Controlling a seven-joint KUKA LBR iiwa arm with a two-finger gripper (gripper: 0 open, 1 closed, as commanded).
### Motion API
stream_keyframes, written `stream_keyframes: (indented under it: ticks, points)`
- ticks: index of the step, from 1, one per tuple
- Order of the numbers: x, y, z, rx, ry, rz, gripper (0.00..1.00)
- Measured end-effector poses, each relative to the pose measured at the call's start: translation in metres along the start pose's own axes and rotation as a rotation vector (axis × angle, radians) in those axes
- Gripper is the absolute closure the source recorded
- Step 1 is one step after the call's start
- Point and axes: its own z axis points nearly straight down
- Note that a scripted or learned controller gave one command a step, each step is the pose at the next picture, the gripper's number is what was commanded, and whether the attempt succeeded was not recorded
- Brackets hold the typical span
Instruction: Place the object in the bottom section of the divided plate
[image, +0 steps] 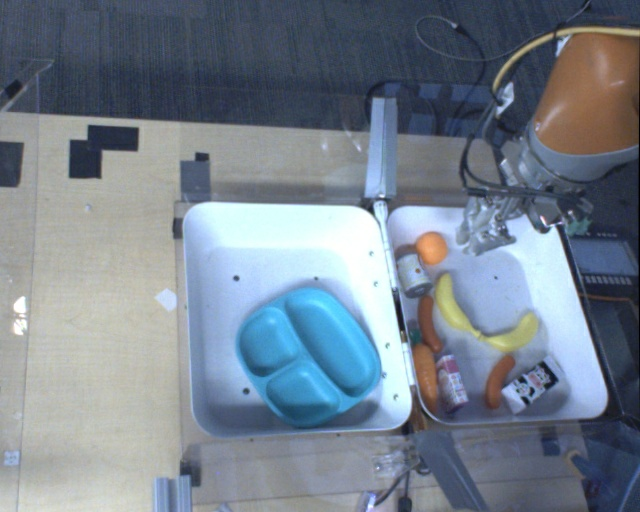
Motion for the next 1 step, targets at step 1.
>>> stream_keyframes:
  ticks: [1]
  points:
    - [0.0116, -0.0427, -0.0949, 0.002, -0.002, -0.193, 1.0]
